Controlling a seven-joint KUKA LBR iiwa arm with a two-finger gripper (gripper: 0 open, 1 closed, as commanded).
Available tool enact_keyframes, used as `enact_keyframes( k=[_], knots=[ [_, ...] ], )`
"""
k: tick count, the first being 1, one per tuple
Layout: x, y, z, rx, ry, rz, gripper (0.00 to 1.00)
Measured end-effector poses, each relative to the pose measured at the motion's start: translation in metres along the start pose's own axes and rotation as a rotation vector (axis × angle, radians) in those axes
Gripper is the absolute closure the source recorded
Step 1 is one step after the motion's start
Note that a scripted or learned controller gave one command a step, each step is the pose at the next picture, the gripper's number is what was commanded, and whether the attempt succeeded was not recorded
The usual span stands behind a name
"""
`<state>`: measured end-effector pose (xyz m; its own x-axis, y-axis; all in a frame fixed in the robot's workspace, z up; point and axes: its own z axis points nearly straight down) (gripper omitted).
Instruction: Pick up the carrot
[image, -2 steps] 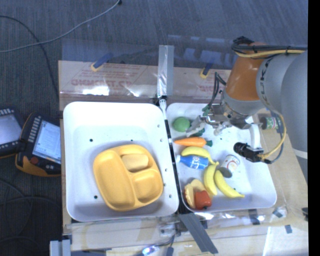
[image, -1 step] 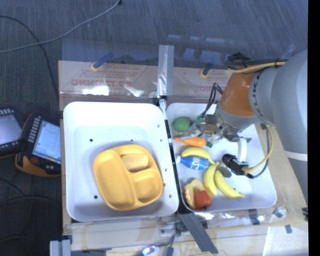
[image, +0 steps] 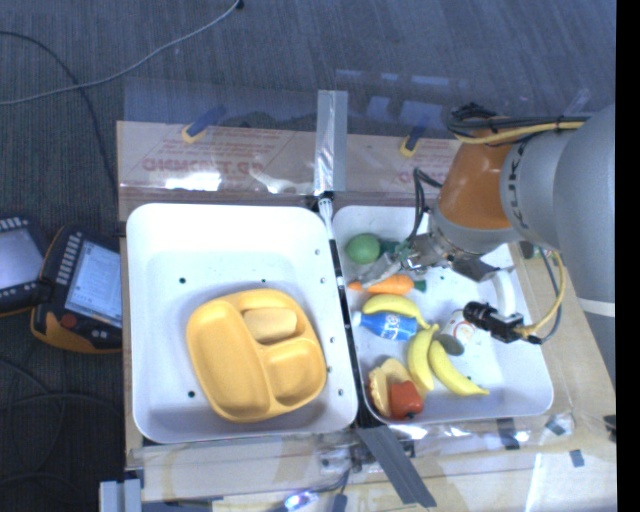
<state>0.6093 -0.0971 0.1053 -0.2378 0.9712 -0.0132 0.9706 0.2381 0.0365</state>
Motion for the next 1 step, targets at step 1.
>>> enact_keyframes(
  k=[1],
  knots=[
    [0.0019,-0.0444,0.0135,0.024,0.007,0.053,0.0]
  ],
)
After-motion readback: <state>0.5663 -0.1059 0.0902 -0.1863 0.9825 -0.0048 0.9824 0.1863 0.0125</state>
